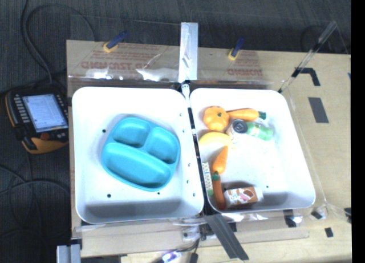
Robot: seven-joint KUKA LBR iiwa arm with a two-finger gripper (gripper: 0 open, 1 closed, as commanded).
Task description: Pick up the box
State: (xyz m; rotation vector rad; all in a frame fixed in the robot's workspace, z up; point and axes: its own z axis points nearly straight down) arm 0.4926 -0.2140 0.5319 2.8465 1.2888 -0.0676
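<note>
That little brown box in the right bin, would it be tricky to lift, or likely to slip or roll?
The box lies flat with straight sides, so it probably won't roll. It looks like a small carton, likely light and fairly stiff. It lies near the right bin front wall, beside a carrot, which may crowd a grasp.

A bright blue moulded plastic sectioned tray [141, 152] sits in a white bin [85, 199]. The small rectangular box [240, 195] is brown-red with a white label; the round fruit [215, 117] is orange, the bottle [255, 129] green.
</note>
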